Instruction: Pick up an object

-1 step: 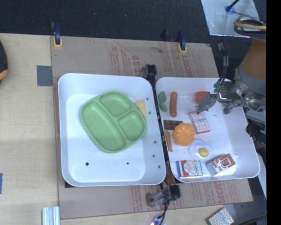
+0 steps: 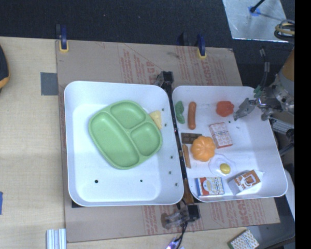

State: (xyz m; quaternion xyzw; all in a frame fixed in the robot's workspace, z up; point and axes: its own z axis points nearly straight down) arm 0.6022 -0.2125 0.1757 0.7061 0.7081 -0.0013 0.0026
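The gripper [image 2: 244,110] hovers over the right bin's [image 2: 272,144] far right corner, fingers seemingly apart, holding nothing. A tomato [image 2: 224,108] lies just left of it; a pumpkin [image 2: 203,148] sits mid-bin.

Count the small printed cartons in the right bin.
3: one carton mid-bin, right of the sausage; two at the near edge, and. None looks hidden.
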